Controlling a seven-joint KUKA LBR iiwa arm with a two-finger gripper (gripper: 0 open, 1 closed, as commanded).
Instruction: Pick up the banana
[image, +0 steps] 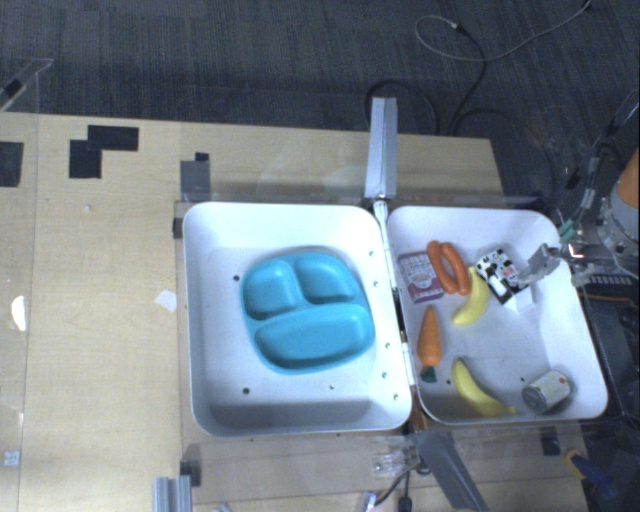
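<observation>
A: Where is the banana sitting?

B: Two are lying in the right bin (590, 345). One banana (472, 301) is resting near the middle, just beside a small black-and-white box (499, 273). A second banana (477, 391) is lying at the near edge, close to a grey can (546, 390) on its side.

A: What else is crowding them?

B: A carrot (429, 340) is lying left of both, a hot dog (449, 266) is touching or nearly touching the middle banana's upper end, and a small packet (419, 276) is sitting by the divider. The left bin (200, 330) is holding a blue sectioned plate (305, 310).

A: And the arm?

B: The gripper (548, 258) is hanging over the right bin's far-right part, near the box, carrying nothing. Whether it is spread or closed, I cannot tell; it is too small and blurred.

A: So which step?

B: I am judging this as the approach, with no grasp made. The next move is calling for a shift left over the middle banana, a wrist turn across its curve, and a descent clear of box and hot dog.
</observation>
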